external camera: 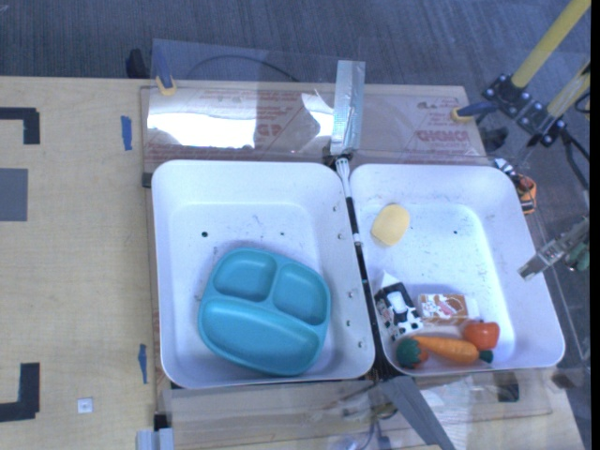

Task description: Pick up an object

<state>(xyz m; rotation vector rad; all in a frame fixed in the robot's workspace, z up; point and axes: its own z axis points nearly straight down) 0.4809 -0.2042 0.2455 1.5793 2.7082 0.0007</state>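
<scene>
Gripper (551, 256) sits at the right bin's (441, 181) outer rim; open or closed can't be told. Toy carrot (452, 350) lies near-left of it, long axis crosswise.

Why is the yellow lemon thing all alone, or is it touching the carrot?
Apart. The camera view shows the yellow lemon sitting near the top of the right bin, with bare white floor between it and the carrot down at the bottom.
</scene>
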